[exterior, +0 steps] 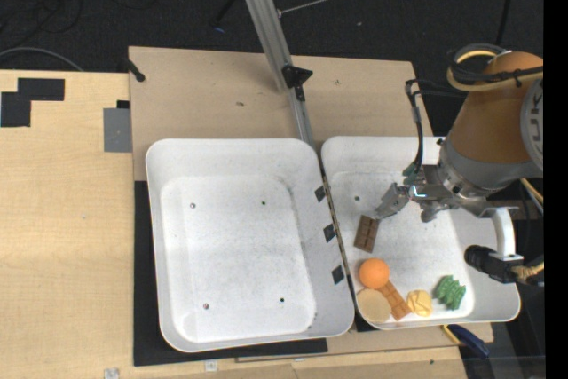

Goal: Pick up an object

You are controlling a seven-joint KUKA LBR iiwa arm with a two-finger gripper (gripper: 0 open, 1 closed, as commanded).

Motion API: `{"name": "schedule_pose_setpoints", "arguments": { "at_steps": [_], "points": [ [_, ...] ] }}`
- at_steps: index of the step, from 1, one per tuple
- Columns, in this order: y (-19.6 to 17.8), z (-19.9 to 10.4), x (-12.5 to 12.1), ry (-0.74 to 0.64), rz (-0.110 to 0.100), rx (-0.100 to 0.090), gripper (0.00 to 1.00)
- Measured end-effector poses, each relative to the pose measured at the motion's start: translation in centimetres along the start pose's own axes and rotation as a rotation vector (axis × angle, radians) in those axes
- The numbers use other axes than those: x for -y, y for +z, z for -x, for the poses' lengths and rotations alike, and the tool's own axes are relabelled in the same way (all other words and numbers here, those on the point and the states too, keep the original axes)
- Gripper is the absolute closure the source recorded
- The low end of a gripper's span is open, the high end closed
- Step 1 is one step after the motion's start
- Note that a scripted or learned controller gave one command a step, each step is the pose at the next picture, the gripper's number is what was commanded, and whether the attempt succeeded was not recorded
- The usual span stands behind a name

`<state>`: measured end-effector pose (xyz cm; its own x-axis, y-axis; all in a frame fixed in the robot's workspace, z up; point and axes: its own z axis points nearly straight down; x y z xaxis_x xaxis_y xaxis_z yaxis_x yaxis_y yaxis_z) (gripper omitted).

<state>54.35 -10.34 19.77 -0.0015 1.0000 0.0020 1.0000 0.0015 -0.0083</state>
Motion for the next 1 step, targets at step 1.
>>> {"name": "schedule_pose_setpoints", "arguments": {
  "at_steps": [1],
  "points": [
    [-0.24,0.16,-0.08,0.005,0.005,0.001,0.00]
  ]
}}
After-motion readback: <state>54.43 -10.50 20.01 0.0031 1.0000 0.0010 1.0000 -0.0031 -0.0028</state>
